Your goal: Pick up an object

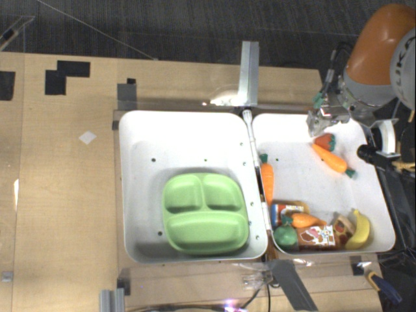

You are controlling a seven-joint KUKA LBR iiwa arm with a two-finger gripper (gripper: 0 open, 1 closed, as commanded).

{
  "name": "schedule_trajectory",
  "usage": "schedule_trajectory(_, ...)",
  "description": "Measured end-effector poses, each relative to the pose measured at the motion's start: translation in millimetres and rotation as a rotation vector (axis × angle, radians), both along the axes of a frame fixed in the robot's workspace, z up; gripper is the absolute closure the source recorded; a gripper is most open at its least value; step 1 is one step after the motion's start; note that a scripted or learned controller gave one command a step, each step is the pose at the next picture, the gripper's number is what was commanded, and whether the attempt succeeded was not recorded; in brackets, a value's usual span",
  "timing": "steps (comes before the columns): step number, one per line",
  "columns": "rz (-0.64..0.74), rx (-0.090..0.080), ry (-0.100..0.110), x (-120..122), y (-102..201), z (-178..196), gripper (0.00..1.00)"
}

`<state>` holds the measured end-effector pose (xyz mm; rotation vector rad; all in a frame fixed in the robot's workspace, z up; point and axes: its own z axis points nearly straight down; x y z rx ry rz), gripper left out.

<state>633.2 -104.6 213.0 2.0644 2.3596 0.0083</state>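
Camera view looks down on a wooden surface (58, 194) carrying two shallow white bins, with a metal divider post (249, 77) standing behind the seam where they meet. Taking that post as the landmark: the left bin (140, 148) lies in front of it and to its left, and holds a green compartment plate (205, 212) resting flat near the front half.

The right bin (292, 174) lies in front of the post and to its right. A carrot (267, 181) lies lengthwise along the bin's wall nearest the seam, directly in front of the post. A second carrot (330, 159) lies tilted farther to the right, near the bin's back. Along the front edge sit a green round fruit (285, 236), a small orange piece (304, 221), a printed box (318, 234) and a banana (360, 230), crowded together.

The claw (323, 119) hangs to the right of the post, over the right bin's back edge, just above a small red item (324, 140); whether it is released or clenched cannot be told.
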Motion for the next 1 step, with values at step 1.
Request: schedule_trajectory(1,-0.211,0.002,0.002,4.1,42.2,60.3,1.00)
